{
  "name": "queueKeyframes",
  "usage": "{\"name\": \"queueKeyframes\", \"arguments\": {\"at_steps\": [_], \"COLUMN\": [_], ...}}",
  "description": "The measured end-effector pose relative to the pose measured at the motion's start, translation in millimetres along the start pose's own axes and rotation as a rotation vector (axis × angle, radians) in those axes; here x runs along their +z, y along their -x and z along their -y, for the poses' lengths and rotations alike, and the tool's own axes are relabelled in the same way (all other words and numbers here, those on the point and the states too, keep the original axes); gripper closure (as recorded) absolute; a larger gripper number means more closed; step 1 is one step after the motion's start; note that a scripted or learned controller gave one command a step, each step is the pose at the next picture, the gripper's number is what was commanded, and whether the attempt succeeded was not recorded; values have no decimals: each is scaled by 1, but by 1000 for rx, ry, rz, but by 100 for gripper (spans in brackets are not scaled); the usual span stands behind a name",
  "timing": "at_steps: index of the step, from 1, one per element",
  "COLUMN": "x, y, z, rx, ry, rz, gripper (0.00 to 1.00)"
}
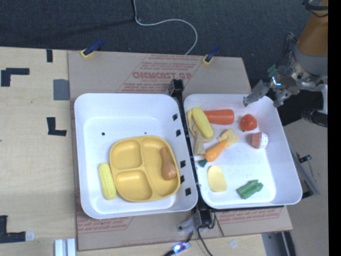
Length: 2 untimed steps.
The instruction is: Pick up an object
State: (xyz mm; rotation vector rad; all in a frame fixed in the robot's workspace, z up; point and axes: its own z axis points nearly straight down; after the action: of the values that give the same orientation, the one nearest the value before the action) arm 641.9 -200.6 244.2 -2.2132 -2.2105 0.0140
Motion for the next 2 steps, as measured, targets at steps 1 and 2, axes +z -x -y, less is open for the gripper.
{"name": "queueKeyframes", "arguments": {"at_steps": [1,2], "x": [-7,43], "y": [-1,-4], "z": [-2,-9], "rx": [-3,-5], "ry": [11,6], "rz": [2,2], "gripper": [0,0]}}
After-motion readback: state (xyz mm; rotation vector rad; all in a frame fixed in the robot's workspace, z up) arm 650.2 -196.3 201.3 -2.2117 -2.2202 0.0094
